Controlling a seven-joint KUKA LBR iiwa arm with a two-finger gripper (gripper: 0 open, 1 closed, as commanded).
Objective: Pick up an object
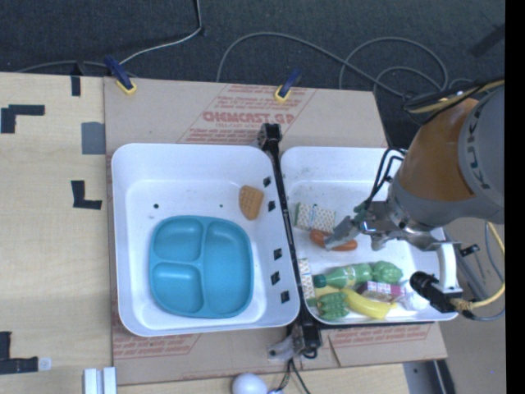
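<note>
Two white bins are seen side by side on the tabletop (49, 220). A blue divided plate (201, 267) and a small tan waffle (251, 202) are held in the left bin (131, 179). In the right bin (328, 158), the claw (343, 235) is lowered onto an orange carrot (328, 241); whether the carrot is gripped cannot be told. A banana (367, 304), green vegetables (361, 274) and a patterned packet (315, 217) are scattered nearby.

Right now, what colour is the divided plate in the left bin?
Light blue divided plastic plate, clearest in the camera view.
</note>
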